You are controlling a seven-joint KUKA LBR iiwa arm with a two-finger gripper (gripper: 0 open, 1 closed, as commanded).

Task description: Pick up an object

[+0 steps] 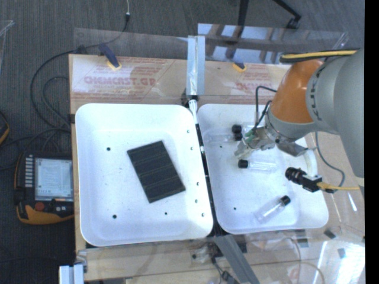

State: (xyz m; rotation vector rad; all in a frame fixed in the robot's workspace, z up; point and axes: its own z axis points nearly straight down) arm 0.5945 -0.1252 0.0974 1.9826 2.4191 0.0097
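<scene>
- clear vial (259, 166) with black cap, lying flat just below the claw (250, 143) in the picture, cap end pointing picture-left; whether it touches the claw can't be told
- second vial (272, 208), clear with black cap, lying at a slant, well below the claw and a bit picture-right of it, near the bin's front wall
- small black cap (236, 128) just picture-left of the claw and slightly above it; its clear body is too faint to make out
- claw: low over the bin floor, nothing seen held; wide or narrow, cannot tell, it is too small and cluttered
- right bin (228, 209), white and shallow, holds the claw and both vials
- arm (331, 99), grey with an orange band, comes in from picture-right of the claw
- dark ribbed slab (156, 171), flat, turned at an angle, far picture-left of the claw, alone in the left bin (95, 218)
- bins touch side by side on the desk (89, 84)
- handheld pendant (44, 185) with a screen, on the floor, far picture-left of the claw, past the left bin
</scene>
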